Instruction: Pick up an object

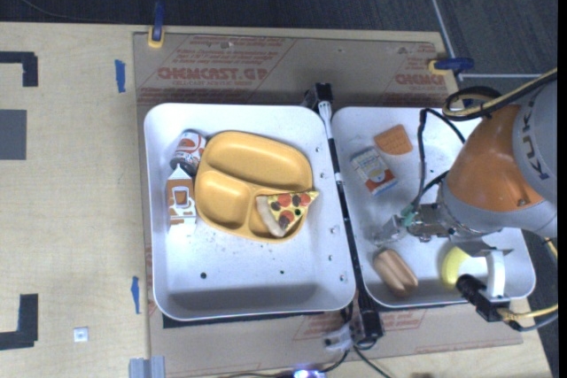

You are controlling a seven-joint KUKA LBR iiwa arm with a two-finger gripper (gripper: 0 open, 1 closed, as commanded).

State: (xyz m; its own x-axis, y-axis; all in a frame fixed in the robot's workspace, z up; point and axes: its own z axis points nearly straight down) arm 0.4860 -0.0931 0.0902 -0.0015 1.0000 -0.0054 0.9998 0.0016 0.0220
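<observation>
My gripper [394,228] reaches in from the right and hangs low over the middle of the right bin [350,190]. Just below it lies a hot dog [395,269], close to the gripper tip; I cannot tell whether they touch. A yellow round fruit [455,265] sits to the right of the hot dog, partly under the arm. Farther back in this bin lie a small white, blue and red box [374,170] and an orange square piece [393,140].
The left bin [239,283] holds a yellow divided plate [239,181] with a pizza slice [283,210], a can [186,150] and a small orange-and-white carton [181,201]. A black clamp [321,96] sits at the back between the bins. Cables run by the arm.
</observation>
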